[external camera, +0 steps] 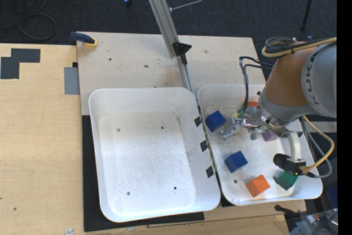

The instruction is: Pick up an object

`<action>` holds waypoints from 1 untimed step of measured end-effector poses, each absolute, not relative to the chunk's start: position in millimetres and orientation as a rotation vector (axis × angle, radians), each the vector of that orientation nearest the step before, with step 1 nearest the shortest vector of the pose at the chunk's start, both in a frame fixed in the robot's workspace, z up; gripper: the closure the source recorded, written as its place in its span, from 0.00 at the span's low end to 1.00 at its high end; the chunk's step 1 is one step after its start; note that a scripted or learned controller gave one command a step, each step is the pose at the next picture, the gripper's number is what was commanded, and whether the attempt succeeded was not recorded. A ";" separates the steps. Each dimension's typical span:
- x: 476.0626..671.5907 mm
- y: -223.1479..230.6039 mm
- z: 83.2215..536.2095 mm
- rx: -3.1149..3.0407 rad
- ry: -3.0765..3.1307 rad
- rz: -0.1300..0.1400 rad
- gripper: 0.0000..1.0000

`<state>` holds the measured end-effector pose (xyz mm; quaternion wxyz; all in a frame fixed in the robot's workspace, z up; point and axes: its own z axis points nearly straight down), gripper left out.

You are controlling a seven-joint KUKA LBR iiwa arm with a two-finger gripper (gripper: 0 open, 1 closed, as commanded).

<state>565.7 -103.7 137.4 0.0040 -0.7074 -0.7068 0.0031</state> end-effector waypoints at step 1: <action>566.6 -103.0 91.7 -2.221 -2.220 0.000 0.00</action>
